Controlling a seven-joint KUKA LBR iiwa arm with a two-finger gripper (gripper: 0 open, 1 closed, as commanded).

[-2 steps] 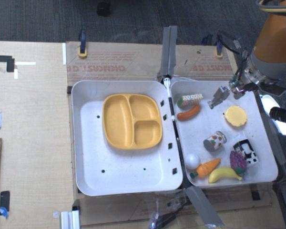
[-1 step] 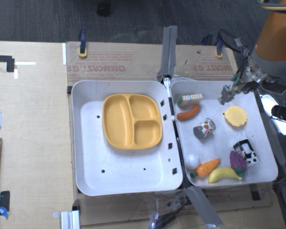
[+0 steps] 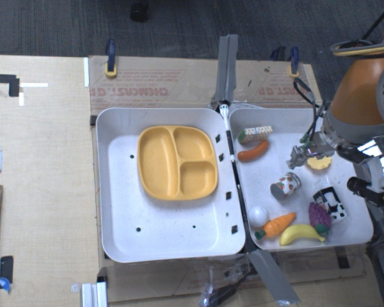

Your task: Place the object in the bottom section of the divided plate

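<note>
Red lettering, upside down, is showing on the brown cardboard sheet point(image 3: 179, 82) lying under the bins at the top of the frame; it seems to spell CHEMCAST. The gripper point(image 3: 302, 153) on the grey and orange arm point(image 3: 361, 101) is hanging over the upper right of the right white bin point(image 3: 365, 235), just beside a pale yellow round piece point(image 3: 320, 164); whether it is released or clenched cannot be told. The left white bin point(image 3: 115, 190) is holding the yellow divided plastic plate point(image 3: 177, 162), its sections bare. The right bin is carrying a sausage point(image 3: 253, 151), a spotted cup point(image 3: 287, 185), a white egg point(image 3: 258, 215), a carrot point(image 3: 279, 223), a banana point(image 3: 301, 235) and purple grapes point(image 3: 319, 217).
</note>
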